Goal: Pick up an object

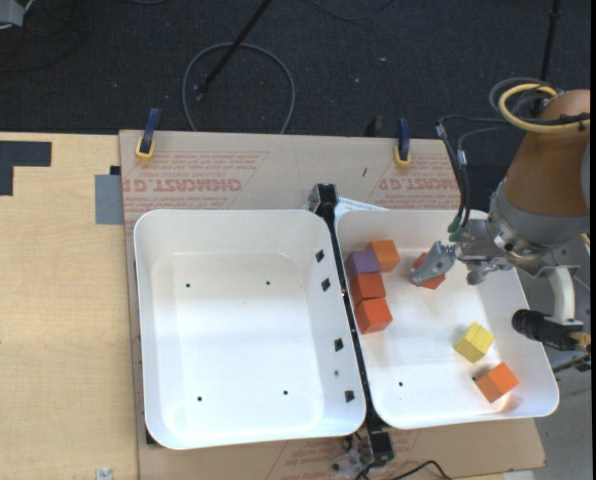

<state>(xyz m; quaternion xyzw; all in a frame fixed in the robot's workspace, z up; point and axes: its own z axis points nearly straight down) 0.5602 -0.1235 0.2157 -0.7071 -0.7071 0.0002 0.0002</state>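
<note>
The right bin (pixel 418 408) holds several small blocks. An orange block (pixel 385 254), a purple block (pixel 362 263) and two red-orange blocks (pixel 368 287) (pixel 374 315) cluster against its left wall. A yellow block (pixel 474 342) and another orange block (pixel 496 381) lie near its front right corner. My gripper (pixel 433 267) reaches in from the right over the bin's middle back. A small red block (pixel 431 281) shows right at its tip, partly hidden under it. Whether the block is gripped or just lying beneath the gripper is unclear.
The left bin (pixel 228 328) sits beside the right one, with a black divider (pixel 338 298) along their shared edge. The arm's orange band and grey body (pixel 543 183) hang over the right bin's back right corner. Clamps (pixel 148 138) pin the cardboard at the back.
</note>
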